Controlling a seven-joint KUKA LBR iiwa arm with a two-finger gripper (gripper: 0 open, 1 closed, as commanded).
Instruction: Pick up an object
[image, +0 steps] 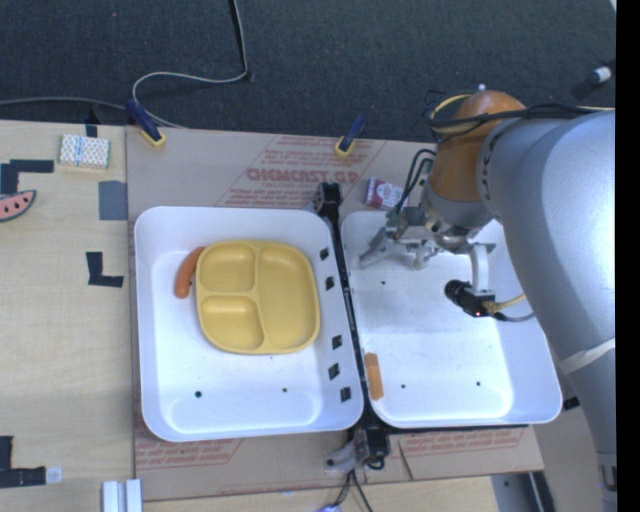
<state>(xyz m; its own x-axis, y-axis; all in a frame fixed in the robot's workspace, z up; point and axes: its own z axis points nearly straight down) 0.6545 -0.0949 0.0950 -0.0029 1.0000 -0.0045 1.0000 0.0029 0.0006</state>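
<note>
A yellow divided plate (258, 297) lies in the left bin (170, 400). An orange sausage-shaped piece (184, 272) rests against the plate's left edge. A small orange piece (373, 376) lies at the left wall of the right bin (500, 400). My gripper (396, 254) hangs over the far left part of the right bin, below the orange wrist band. Its fingers (371, 249) are spread open, with nothing between them. It is well apart from the small orange piece.
A small wrapped packet (380, 192) lies on the cardboard behind the bins. Black clips (335, 300) run along the divider between the bins. The grey arm covers the right bin's far right side. Cables and clamps sit at the back edge.
</note>
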